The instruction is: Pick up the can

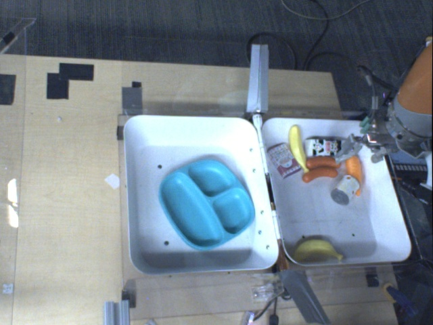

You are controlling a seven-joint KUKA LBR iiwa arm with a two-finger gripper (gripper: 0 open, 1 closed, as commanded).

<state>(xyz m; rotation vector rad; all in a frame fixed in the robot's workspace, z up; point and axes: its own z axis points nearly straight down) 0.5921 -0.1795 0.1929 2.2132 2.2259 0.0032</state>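
Note:
The can (343,193) is a small grey cylinder lying tilted in the right bin (379,239), right of its middle, touching the lower end of an orange carrot (354,170). My gripper (369,143) hangs over the bin's far right corner, up and to the right of the can and apart from it. The grey arm with its orange band (414,93) enters from the right edge. Nothing shows held in the gripper.
Also in the right bin are a yellow banana (295,147), a black-and-white carton (322,146), two red sausages (320,168), a small packet (283,160) and a yellow fruit (317,250) at the near wall. A blue divided plate (206,202) lies in the left bin (145,181).

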